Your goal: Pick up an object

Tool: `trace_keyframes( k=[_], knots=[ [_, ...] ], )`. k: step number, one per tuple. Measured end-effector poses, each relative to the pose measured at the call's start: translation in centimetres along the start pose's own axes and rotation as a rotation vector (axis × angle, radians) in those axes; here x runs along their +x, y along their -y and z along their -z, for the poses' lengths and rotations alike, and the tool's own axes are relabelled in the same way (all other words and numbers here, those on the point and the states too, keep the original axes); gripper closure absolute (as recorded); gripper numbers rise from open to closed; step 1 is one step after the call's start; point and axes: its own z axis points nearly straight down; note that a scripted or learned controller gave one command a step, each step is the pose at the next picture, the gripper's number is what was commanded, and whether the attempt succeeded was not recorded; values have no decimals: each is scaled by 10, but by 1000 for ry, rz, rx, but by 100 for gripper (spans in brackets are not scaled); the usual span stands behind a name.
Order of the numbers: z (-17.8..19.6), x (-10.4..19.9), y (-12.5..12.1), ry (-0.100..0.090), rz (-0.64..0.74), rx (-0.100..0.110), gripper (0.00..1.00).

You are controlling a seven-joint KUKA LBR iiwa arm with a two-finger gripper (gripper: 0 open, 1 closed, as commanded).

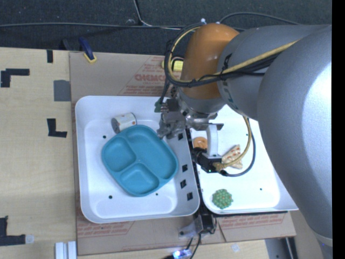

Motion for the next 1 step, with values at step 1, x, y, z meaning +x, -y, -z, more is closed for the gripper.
trace_keyframes(
  k=[1],
  knots=[
    [1,0,0,-1,0,-1,0]
  ],
)
